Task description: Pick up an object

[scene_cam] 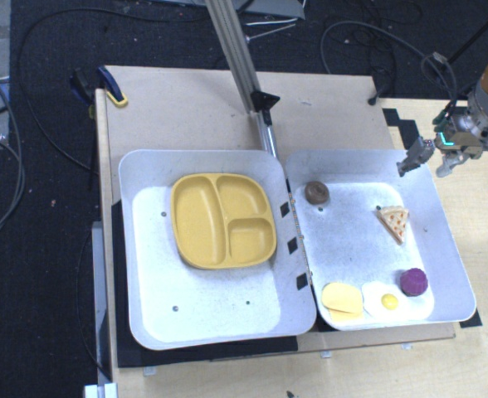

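Bins sat side by side on the bench when I checked the feed. The left bin (144, 305) carried a yellow divided plate (224, 220) lying flat toward its upper middle. The right bin (443, 222) held the loose things I could have gone for: a brown round piece (316, 192) near its upper left corner, a pizza slice (394, 222) toward the right side, a purple ball (413, 282) near the lower right, and along the bottom edge a yellow slab (343, 298) just beside a fried egg (384, 300).

My claw (427, 157) hung at the upper right of the right bin, over its rim and well apart from every item. Its two fingers stood spread open, with nothing between them. The pizza slice was the nearest piece, lying below and slightly left of the claw. All five items rested on the bin floor, none touching the claw.
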You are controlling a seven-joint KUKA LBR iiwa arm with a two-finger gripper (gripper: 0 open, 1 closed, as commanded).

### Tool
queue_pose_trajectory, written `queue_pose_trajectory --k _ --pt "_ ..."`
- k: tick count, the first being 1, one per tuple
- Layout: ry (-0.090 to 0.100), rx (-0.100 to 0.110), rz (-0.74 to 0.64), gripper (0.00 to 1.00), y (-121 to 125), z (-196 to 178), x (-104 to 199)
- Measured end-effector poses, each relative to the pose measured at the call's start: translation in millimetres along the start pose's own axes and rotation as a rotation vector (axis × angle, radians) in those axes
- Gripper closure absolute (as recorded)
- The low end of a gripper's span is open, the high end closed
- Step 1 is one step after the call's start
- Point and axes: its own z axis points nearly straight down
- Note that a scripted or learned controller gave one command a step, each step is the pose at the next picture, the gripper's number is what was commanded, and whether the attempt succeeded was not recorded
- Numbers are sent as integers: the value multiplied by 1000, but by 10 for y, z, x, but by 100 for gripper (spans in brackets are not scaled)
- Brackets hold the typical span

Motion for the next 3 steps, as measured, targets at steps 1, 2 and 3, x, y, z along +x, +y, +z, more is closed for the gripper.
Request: queue_pose_trajectory --k 1,2,3 --pt "-1 -3 -1 0 8 -15 0" --pt "0 1 -1 0 78 447 -17" --pt "0 1 1 0 63 878 -25"
